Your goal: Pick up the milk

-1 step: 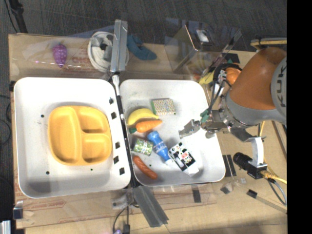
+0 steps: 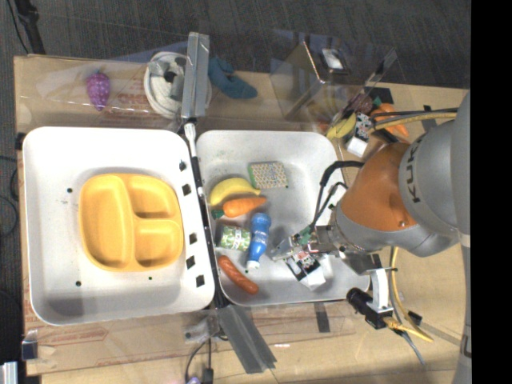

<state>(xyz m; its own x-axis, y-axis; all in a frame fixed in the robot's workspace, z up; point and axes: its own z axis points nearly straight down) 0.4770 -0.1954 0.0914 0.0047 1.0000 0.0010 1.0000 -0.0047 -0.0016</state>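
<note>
— Camera view first: how many bins sit on the table (image 2: 448,286)?

— Two, side by side. The left bin (image 2: 48,150) holds one yellow divided tray (image 2: 132,218) with three compartments.

— And the right bin (image 2: 308,162)?

— Seven things, one of each. At its 12 o'clock lies a green scouring pad (image 2: 268,174). At 10 o'clock is a banana (image 2: 232,189), with a carrot (image 2: 244,206) touching its lower side. At 8 o'clock lies a green can (image 2: 236,237), and a blue bottle (image 2: 258,241) stands just beside it, near the bin's middle. At 7 o'clock is a sausage (image 2: 238,274).

— The milk?

— A white milk carton (image 2: 310,270) with a dark face, tilted, at the right bin's 5 o'clock, close to the front wall.

— Where is the arm (image 2: 384,198)?

— It reaches in from 3 o'clock, with its tool end low over the bin, right at the carton's 11 o'clock edge.

— Are the jaws open, closed, or gripping it?

— I cannot tell; the wrist hides them, and I see no carton between them.

— Anything outside the bins?

— One purple toy (image 2: 98,89) on the table, at the left bin's 11 o'clock.
</note>
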